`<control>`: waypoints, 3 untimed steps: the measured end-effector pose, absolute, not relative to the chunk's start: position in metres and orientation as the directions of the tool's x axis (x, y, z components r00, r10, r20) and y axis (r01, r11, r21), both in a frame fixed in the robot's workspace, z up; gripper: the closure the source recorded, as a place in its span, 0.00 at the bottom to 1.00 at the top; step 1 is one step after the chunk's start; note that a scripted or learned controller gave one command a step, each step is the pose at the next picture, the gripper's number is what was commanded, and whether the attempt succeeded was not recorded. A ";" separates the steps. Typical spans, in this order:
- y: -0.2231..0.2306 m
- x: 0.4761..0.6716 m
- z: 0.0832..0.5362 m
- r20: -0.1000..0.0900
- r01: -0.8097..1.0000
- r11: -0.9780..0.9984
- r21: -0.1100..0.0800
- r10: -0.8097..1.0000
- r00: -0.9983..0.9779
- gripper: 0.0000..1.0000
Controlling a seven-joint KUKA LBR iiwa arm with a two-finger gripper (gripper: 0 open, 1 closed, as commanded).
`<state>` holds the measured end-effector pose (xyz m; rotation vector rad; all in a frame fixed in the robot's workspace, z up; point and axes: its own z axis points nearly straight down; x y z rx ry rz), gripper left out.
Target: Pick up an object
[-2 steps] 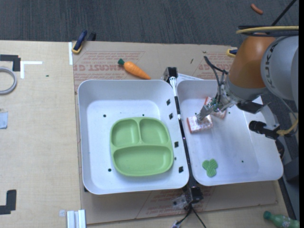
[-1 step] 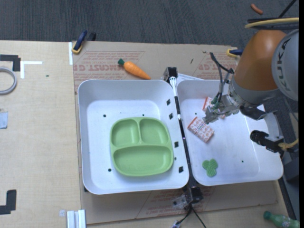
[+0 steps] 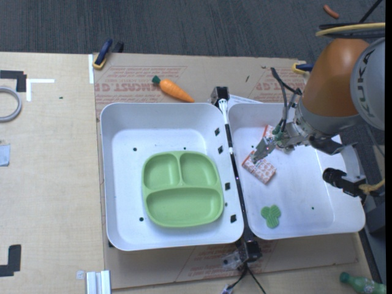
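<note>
In the right bin (image 3: 331,216) lies a flat red-and-white packet (image 3: 260,169), close to the bin's left wall. My gripper (image 3: 264,148) hangs just above the packet's upper edge, reaching in from the right; whether it touches the packet is unclear. A small green leafy toy (image 3: 270,215) rests nearer the front of the same bin, apart from the gripper.
The left bin (image 3: 122,133) holds a green divided plate (image 3: 182,188). An orange toy carrot (image 3: 173,89) lies on the cardboard behind the bins. A black clip (image 3: 220,95) sits where the bins meet at the back. The arm's bulky orange-grey wrist (image 3: 334,84) looms over the right bin's back right.
</note>
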<state>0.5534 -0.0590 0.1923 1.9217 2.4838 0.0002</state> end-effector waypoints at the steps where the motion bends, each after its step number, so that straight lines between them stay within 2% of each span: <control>1: -0.023 0.544 0.192 -0.001 0.789 0.615 0.001 0.789 -0.615 0.00; 2: 0.011 0.499 0.192 -0.001 0.612 0.791 0.000 0.612 -0.791 0.00; 3: 0.008 0.574 0.192 -0.003 0.456 0.890 0.001 0.456 -0.890 0.00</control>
